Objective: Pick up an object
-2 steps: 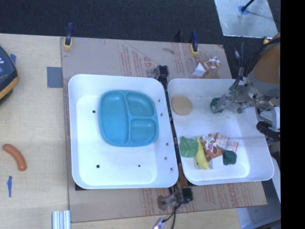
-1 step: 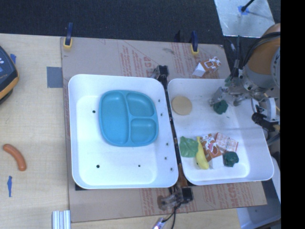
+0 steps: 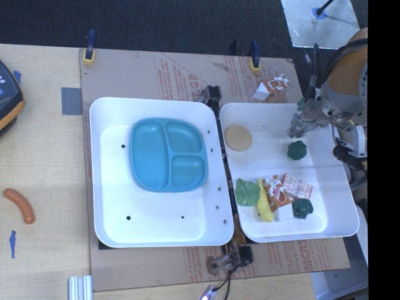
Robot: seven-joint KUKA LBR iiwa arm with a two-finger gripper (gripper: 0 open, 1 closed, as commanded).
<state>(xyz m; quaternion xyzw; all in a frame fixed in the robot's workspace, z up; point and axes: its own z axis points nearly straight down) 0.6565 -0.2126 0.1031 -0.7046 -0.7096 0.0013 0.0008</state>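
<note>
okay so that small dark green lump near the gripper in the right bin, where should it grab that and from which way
Take the dark green lump across its middle, coming straight down from above. It is small, rounded and compact, so opposite sides look about equally easy to pinch. It sits alone on bare floor of the right bin, apart from the tan disc, leaving room for fingers either side. The gripper hangs just beside it.

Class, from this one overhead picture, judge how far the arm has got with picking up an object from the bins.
Done: the pincer is over the right-hand white bin, near its far edge. In hand: nothing visibly; the small dark green lump lies on the bin floor just in front of it. Left: closing on an item and lifting it. I cannot tell the pincer's state.
</note>
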